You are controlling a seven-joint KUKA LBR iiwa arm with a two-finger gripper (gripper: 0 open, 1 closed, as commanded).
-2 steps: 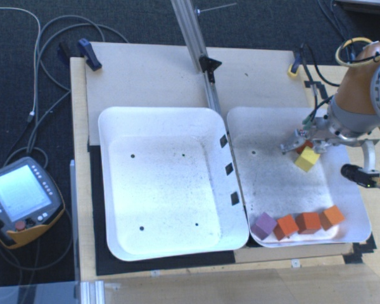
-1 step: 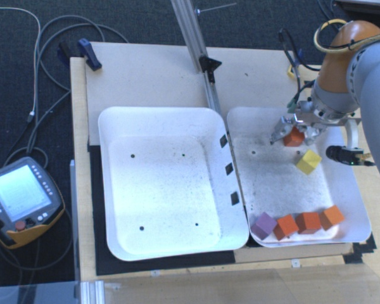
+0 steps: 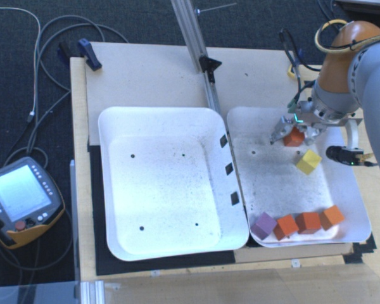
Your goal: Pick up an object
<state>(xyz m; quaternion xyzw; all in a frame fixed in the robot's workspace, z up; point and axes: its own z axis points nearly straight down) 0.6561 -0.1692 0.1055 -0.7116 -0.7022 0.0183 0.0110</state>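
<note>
Orange-red block (image 3: 294, 138), matte and blunt-cornered, near the far edge of the right bin (image 3: 259, 189), pinched between the metal fingers of the gripper (image 3: 292, 132). Yellow cube (image 3: 308, 161) just beside it toward the near edge, tilted on a corner, apart from the fingers. Along the near rim, a row: purple cube (image 3: 264, 225), then three orange cubes (image 3: 308, 221), side by side. Speckled white plastic, shallow and round-cornered, for both bins; left bin (image 3: 164, 182) dotted with dark specks. Pale board bench (image 3: 145, 75) beneath. Grey arm (image 3: 367, 75), orange-banded, over the far right corner.
</note>
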